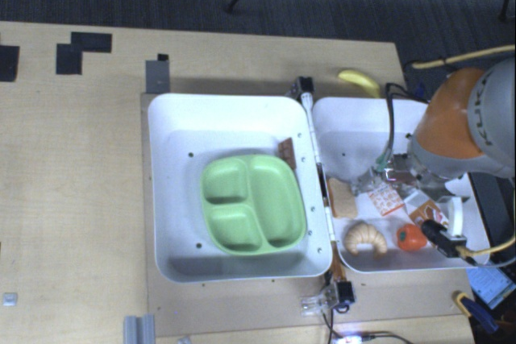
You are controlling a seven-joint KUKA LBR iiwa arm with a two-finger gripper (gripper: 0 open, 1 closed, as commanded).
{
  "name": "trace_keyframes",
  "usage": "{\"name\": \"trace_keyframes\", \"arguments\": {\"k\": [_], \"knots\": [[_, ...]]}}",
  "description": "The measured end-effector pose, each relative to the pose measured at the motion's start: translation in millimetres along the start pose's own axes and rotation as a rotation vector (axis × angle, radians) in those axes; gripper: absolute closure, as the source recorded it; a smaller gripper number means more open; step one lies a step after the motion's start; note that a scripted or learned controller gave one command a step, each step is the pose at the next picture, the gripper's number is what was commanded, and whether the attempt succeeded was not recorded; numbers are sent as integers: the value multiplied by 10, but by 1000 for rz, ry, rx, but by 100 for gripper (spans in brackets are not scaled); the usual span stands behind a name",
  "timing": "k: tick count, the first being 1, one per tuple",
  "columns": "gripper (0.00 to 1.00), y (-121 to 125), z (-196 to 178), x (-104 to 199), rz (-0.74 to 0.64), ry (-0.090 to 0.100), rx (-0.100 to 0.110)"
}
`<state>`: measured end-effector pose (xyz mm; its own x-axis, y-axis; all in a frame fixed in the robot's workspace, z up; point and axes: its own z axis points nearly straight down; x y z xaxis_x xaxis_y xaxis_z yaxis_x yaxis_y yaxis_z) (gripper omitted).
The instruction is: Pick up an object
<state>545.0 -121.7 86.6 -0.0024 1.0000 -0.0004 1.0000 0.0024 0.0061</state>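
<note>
Presently the gripper (385,173) hangs low in the right bin (355,121) above a red-and-white packet (385,200), near the croissant (364,237); finger state indiscernible.

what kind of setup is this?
Likely a robot lab pick test bench: two shallow white bins on a wooden bench, toy food like a croissant, grey-and-orange arm.

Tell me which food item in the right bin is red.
The tomato, near the bin's front edge, right of the tan croissant. The toast slice is pale brown.
</note>
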Motion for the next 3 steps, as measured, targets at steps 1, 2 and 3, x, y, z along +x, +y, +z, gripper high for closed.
{"name": "trace_keyframes", "arguments": {"k": [1, 2, 3], "knots": [[100, 20, -114, 0, -1, -1, -5], [100, -299, -986, 598, -3, 1, 2], [100, -581, -1143, 715, -2, 2, 8]]}}
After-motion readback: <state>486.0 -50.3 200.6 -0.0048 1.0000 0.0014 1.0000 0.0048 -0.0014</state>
